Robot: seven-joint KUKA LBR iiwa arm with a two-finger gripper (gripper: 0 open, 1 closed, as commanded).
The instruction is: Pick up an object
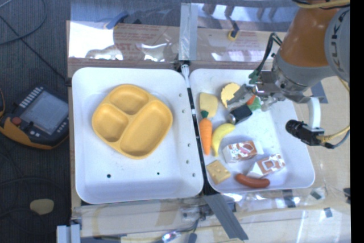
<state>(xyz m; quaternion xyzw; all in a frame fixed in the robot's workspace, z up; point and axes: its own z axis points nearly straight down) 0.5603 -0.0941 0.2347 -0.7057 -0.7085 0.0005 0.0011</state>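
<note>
- Status: pick not complete. The pincer (245, 104) sits low in the right bin (296, 171), over the toy food near the pale yellow wedge (230, 91).
- Pincer state: cannot tell; dark parts and a green-orange item blur together at its tip.
- Remaining: secure an object and lift it clear.
- Candidate objects: carrot (206, 135), banana (222, 135), sausage (252, 181), two printed cartons (241, 151); all rest on the bin floor.
- Left bin (91, 182) holds a yellow divided plate (132, 120).

At the right edge of the frame, large dark letters "KU" stand on my grey arm (335, 37). The red printing on the two small cartons (242, 151) is too blurred to read.
</note>
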